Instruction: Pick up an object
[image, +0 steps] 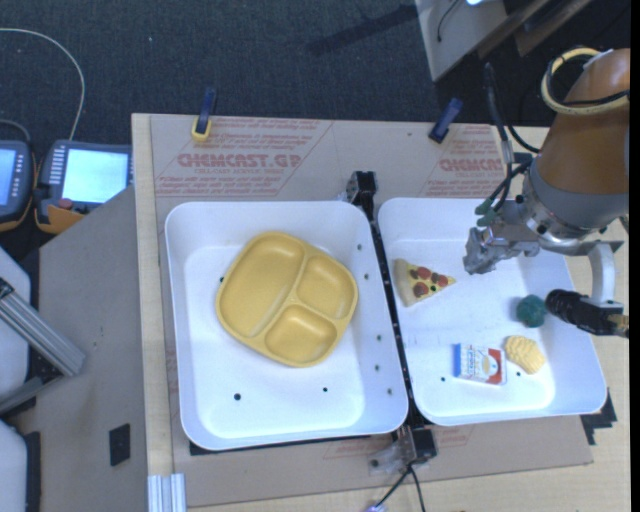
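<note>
Broadly, a glossy yellow three-compartment plate (288, 311) fills the left bin (190, 300), while the gripper (482, 254), grip state hidden, hovers near a wedge-shaped toy pizza slice (420, 280) in the right bin (440, 400).

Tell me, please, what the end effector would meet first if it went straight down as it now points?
Probably bare floor of the right bin, just right of the pizza slice; the end effector looks offset from it, though depth is unclear.
</note>
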